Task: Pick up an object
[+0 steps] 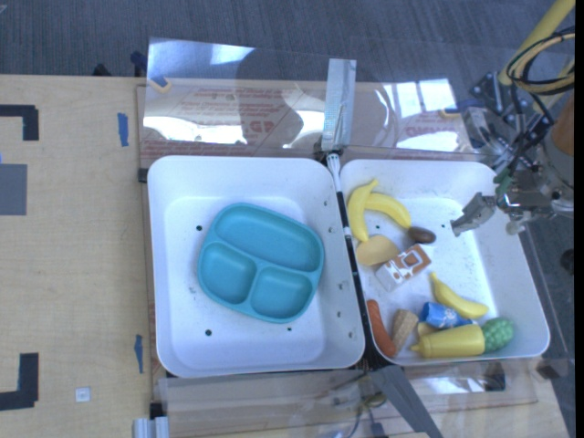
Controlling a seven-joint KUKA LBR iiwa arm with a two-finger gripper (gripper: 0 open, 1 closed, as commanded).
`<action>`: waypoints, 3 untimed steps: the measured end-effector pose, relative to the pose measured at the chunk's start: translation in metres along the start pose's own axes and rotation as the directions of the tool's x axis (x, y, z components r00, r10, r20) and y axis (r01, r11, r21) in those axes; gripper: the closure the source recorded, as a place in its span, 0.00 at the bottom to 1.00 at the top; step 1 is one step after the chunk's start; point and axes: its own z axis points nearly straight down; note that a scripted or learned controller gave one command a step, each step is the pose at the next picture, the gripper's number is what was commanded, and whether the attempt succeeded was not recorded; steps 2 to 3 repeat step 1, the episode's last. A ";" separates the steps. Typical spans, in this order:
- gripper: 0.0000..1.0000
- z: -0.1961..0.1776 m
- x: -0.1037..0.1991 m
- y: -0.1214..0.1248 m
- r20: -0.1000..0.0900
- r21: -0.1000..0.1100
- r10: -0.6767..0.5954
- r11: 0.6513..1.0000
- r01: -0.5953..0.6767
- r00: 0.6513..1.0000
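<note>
Hovering over the right bin, the claw holds nothing. Its jaw width I cannot tell. Bananas lie beside it.

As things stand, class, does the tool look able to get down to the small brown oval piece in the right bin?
Probably yes: the tool hangs over the right bin, and the brown piece lies uncovered nearby.

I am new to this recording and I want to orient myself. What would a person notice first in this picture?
The eye first falls on the blue divided plate, which lies alone in the left bin. Next comes the right bin, crowded with toy food: a yellow banana near its top left corner and a yellow bottle along its front edge. The gripper hangs over the right bin's upper right part, apart from the toys.
</note>
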 end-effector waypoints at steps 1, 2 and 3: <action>0.00 0.084 0.025 -0.018 -0.001 0.005 -0.016 1.000 0.016 1.000; 0.00 0.084 0.025 -0.018 -0.001 0.005 -0.016 1.000 0.016 1.000; 0.00 0.084 0.025 -0.018 -0.001 0.005 -0.016 1.000 0.016 1.000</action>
